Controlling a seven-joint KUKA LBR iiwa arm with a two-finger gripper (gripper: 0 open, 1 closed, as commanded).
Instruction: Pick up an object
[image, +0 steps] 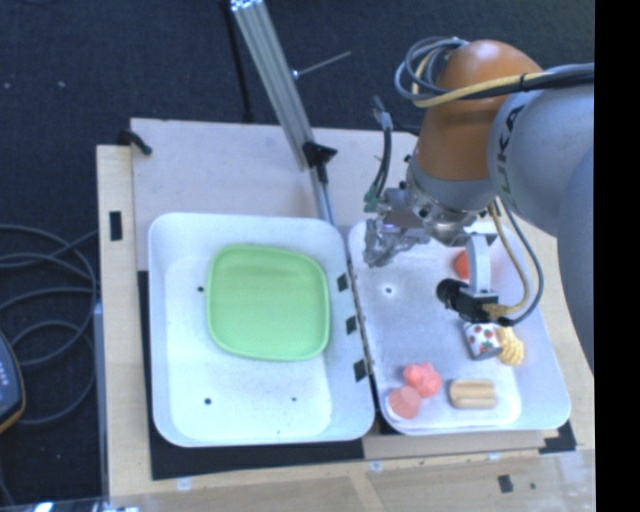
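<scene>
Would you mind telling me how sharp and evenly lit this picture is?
Camera view: soft throughout, small items in the right bin blurry; the green plate evenly lit without glare; white bins bright, floor around the bench very dark; gripper smeared.

My grey, rounded metal arm (545, 150) wears a glossy orange band (470, 110); looped grey and yellow cables (430, 70) sprout at its eleven o'clock, above a silvery wrist.

Green plate (268, 302) in left bin (180, 400); claw (380, 245) over right bin (540, 400).
</scene>
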